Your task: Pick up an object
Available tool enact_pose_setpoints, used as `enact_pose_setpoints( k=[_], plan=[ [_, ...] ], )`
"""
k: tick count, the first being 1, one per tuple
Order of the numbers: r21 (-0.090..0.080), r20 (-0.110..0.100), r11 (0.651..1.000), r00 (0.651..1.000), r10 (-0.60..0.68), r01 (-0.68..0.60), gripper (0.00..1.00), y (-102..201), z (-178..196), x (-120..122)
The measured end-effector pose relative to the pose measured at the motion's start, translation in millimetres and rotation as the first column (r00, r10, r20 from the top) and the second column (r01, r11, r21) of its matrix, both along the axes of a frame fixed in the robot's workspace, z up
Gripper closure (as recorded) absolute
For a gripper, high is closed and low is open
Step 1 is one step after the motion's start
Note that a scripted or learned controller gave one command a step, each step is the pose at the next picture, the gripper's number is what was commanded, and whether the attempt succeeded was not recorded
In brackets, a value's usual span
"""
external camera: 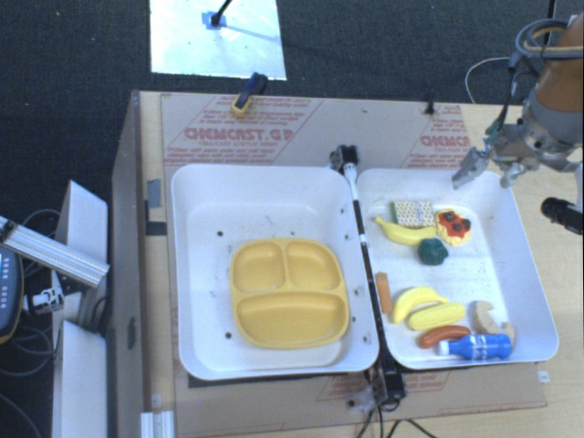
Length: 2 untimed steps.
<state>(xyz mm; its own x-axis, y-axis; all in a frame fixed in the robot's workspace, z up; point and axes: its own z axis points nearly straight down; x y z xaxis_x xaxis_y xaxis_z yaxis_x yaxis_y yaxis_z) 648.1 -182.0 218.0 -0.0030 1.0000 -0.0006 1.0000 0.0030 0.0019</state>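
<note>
The gripper (487,169) hangs over the far edge of the right bin (534,272), its two fingers spread apart with nothing between them. Nearest to it in that bin lie a slice of toy pizza (454,225), a checkered cracker-like block (413,213), a yellow banana (405,234) and a dark green ball (433,252). Further toward the near edge are an orange carrot stick (384,292), two more yellow pieces (424,308), a red sausage (442,335), a tan bitten cookie (488,318) and a blue bottle (473,346) whose label is too small to read. The left bin (196,245) holds a yellow divided plate (288,292). The board (274,126) beneath both bins bears red print reading "CHEMCAST GP".
</note>
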Motion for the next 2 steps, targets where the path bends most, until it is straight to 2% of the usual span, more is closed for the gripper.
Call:
enact_pose_setpoints(
  k=[1, 2],
  plan=[
    [0.001, -0.002, 1.000, 1.000, -0.002, 0.002, 0.00, 20.2, -86.9, -47.7],
    [0.001, -0.002, 1.000, 1.000, 0.000, 0.000, 0.00, 78.5, -131.5, -86.0]
  ],
)
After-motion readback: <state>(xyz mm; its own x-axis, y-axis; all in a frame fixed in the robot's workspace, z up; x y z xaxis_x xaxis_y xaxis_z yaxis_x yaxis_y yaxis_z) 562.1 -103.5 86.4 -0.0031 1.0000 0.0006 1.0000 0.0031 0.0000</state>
